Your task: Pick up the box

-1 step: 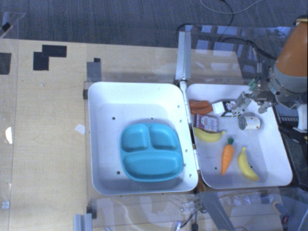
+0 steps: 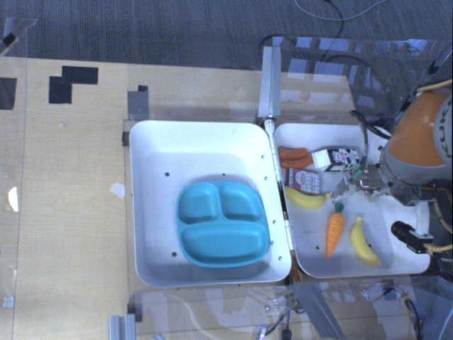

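Blue tray point(image 2: 223, 224) in left bin point(image 2: 152, 190); box point(image 2: 306, 181) label unreadable; jaws point(image 2: 359, 179) nearby, state indiscernible.

Two bins sit side by side on the bench point(image 2: 71, 211), the left bin point(image 2: 148, 190) touching the right bin point(image 2: 311, 264) along a shared edge. A divided tray point(image 2: 223, 223) lies in the left bin, toward its near side. In the right bin, a box point(image 2: 306, 181) rests near the left wall, with a sausage-like item point(image 2: 296, 159) just behind it and a carton point(image 2: 338, 157) to the right of that. One banana point(image 2: 304, 198) lies just in front of the box (touching it, as far as can be told). A carrot point(image 2: 333, 233) lies further forward, and a second banana point(image 2: 364, 243) is to its right. The gripper point(image 2: 357, 179) hangs over the bin's right half, behind the carrot.
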Controlling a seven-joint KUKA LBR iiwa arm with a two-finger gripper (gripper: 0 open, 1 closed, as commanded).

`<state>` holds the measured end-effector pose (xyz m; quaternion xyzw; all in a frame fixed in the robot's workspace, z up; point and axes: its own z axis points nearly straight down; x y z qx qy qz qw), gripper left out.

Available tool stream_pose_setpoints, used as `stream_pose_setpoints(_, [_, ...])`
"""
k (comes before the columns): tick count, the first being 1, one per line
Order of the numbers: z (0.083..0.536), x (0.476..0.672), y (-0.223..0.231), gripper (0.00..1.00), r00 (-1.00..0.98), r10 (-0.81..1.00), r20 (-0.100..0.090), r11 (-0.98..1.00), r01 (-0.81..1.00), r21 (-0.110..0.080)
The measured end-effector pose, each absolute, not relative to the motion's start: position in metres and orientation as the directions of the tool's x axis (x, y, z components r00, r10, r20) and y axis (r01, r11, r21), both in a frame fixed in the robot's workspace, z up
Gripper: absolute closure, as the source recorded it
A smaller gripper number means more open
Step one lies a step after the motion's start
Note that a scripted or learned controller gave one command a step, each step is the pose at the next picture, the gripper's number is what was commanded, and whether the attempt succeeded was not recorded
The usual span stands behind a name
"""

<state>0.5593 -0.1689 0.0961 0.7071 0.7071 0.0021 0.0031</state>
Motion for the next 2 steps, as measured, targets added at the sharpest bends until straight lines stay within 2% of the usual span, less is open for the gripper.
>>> stream_pose_setpoints(1, [0.087,0.632,-0.172,0.0,0.046,0.999,-0.001,-0.046,0.999,0.008])
stream_pose_setpoints(2, [0.088,0.603,-0.2,0.0,0.03,1.0,-0.002,-0.03,1.0,0.008])
